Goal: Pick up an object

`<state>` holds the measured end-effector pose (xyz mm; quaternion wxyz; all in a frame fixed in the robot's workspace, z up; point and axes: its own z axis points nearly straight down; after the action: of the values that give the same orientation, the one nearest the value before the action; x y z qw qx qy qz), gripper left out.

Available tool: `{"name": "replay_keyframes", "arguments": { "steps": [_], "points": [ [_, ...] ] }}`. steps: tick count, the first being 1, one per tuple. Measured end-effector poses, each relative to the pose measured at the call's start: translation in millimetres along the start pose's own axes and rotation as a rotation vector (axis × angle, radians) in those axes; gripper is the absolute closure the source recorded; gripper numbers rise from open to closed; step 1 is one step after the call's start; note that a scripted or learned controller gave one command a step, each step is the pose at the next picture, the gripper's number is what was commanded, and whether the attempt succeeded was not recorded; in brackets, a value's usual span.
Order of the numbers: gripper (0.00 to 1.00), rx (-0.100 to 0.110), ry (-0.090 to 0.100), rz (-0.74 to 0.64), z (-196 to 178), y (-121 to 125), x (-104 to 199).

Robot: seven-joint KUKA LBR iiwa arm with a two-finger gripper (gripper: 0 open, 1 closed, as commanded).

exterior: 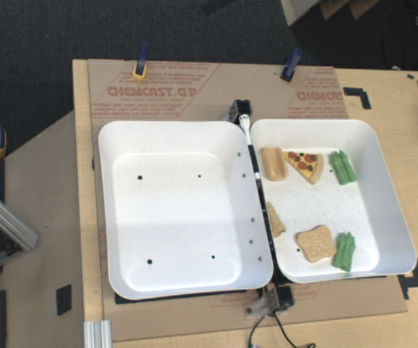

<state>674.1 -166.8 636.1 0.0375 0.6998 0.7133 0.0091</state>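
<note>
Black cabling and a small dark clamp (pixel 274 301) sit at the near edge of the bench, below and left of the toy pizza slice that serves as landmark.

Far to the left of the pizza slice lies the shallow white plastic bin on the left (pixel 111 194), its floor marked by four small dark holes. Beneath both bins is a brown cardboard sheet with red lettering (pixel 165 89), pinned at its far edge by a blue-and-yellow clamp (pixel 141 65) and a blue clamp (pixel 292 64). A black clip (pixel 239 110) joins the bins, up and left of the pizza.

The shallow white bin on the right (pixel 387 194) holds all the toys. A tan bread roll (pixel 272 163) lies just left of the pizza, and a tan flat scrap (pixel 274 220) rests against the bin's left wall, below and left of it. The triangular pizza slice with red dots (pixel 305 165) lies in the far part. A pale toast slice (pixel 316 243) lies well below it. One green bean bunch (pixel 342 167) lies just to its right; a second green bunch (pixel 345 251) touches the toast's right edge.

How wide the gripper stands cannot be told, nor how the toys lie relative to it.
</note>
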Motion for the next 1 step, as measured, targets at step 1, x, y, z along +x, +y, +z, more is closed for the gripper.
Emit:
{"name": "replay_keyframes", "arguments": {
  "steps": [1],
  "points": [
    [1.0, -0.006, -0.003, -0.002, -11.2, 1.3, 0.7]
  ]
}}
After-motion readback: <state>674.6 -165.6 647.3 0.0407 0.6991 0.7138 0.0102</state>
